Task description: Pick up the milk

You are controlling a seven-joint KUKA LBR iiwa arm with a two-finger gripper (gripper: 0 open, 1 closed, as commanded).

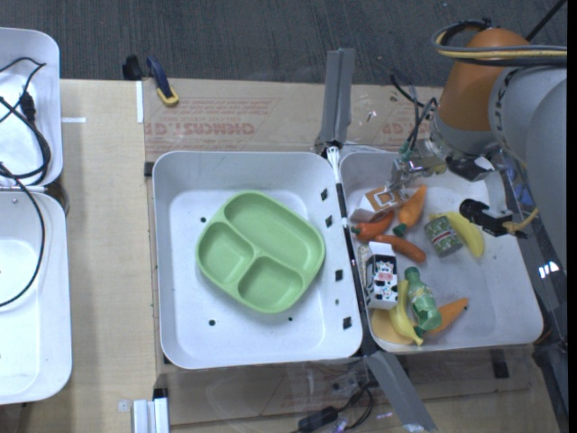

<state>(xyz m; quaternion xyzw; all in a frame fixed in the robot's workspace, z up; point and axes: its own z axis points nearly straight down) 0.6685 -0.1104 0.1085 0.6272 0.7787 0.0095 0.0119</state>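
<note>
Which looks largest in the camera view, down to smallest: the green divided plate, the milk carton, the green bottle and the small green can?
1. Green divided plate, by far.
2. Milk carton and green bottle: they look alike in size, so I won't rank them.
3. Small green can.

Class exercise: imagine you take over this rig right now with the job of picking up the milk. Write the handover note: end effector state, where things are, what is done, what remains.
End effector: over the back of the right bin, holding nothing that I can see.
Milk carton: lying in the right bin by its left wall, next to a green bottle, with carrots just behind it.
Left bin: holds a green divided plate.
Done: nothing yet; the milk is untouched.
Left: move forward over the milk, grasp, lift.
</note>
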